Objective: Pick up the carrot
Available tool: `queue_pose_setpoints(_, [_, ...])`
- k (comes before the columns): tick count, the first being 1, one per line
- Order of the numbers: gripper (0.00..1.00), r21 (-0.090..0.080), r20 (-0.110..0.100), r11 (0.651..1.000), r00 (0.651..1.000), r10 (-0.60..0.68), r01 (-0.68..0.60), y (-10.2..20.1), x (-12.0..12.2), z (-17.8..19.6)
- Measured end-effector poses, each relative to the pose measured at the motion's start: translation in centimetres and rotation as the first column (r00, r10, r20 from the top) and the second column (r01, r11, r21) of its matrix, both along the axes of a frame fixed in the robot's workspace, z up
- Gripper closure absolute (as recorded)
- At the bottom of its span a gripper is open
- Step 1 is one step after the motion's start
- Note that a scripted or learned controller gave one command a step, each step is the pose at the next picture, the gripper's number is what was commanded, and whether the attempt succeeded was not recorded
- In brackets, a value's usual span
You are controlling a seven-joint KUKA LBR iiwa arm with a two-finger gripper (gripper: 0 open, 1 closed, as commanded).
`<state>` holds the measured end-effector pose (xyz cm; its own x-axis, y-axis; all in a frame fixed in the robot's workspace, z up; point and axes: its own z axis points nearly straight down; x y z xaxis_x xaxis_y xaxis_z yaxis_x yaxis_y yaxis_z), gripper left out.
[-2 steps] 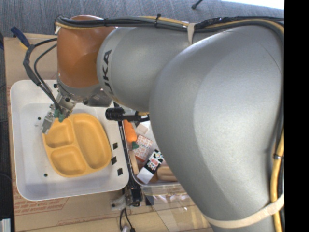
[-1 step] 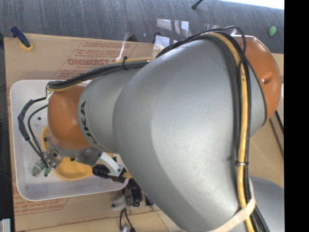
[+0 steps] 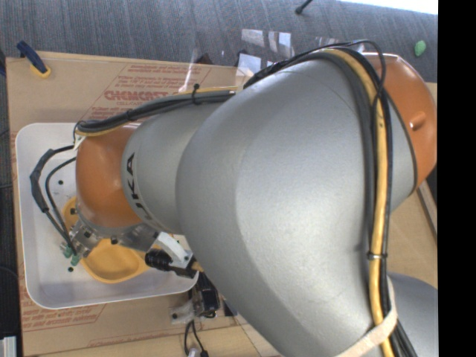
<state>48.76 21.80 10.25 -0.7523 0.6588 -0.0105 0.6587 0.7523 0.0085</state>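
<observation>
While the arm fills the left bin, pincer hidden — grip state unclear, carrot unseen.

You see a white bin at the left, resting on a cardboard sheet printed with red lettering. A yellow, rounded object lies in the bin near its front wall. A blue and yellow clamp sits at the cardboard's far left corner. Dark grey ribbed flooring lies beyond the cardboard.
</observation>
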Motion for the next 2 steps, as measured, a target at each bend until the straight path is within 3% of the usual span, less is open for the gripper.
queue_pose_setpoints(1, [1.00, 0.002, -0.023, 0.896, 0.896, 0.444, -0.444, -2.0, 9.2, 10.0])
queue_pose_setpoints(2, [1.00, 0.010, -0.034, 0.863, 0.862, 0.506, -0.505, -1.6, 12.9, 12.0])
